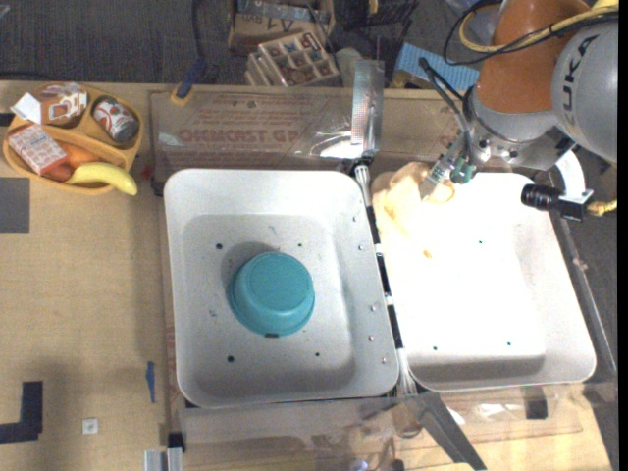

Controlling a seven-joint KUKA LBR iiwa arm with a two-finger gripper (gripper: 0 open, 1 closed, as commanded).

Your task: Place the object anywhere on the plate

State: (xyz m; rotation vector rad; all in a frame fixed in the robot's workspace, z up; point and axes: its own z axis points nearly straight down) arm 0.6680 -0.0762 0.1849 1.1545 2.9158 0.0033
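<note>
A teal round plate lies in the middle of the left white bin. A pale cream, soft-looking object rests in the far left corner of the right white bin, washed out by glare. My gripper hangs low over that corner, at the object's right edge. The grey arm with its orange band reaches in from the upper right. Whether the gripper touches the object is hidden by the glare.
A yellow tray with a banana and snack packs sits at the far left of the bench. A cardboard wall runs behind the bins. Cables and boxes lie beyond it. A small black part sticks out near the right bin's far rim.
</note>
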